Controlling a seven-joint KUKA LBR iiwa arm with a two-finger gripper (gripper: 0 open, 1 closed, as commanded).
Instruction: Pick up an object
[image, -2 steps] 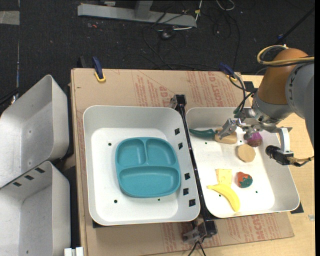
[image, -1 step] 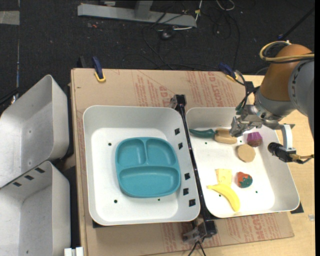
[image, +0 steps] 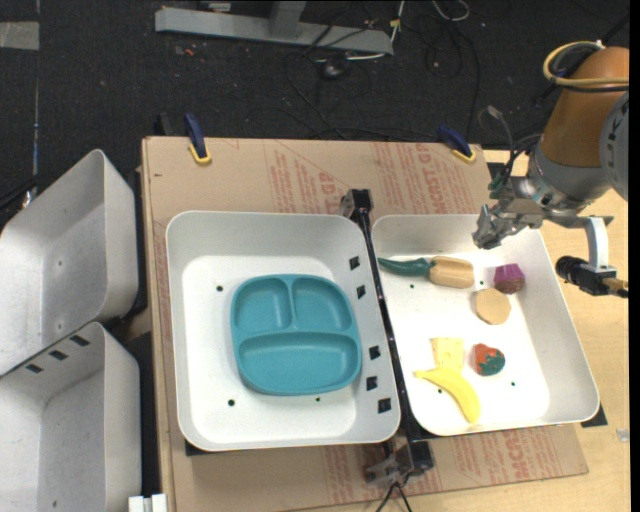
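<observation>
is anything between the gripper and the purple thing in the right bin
Nothing visible. The gripper hangs over the right bin's far edge, and the purple thing lies just in front of it on bare floor, apart from the tan disc.

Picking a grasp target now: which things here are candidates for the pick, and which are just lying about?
For the job:
- gripper, over the right bin
- knife
- purple piece
- tan disc
- red-green toy
- banana
- yellow piece

Lying about:
- teal plate in the left bin
- clamps
</observation>
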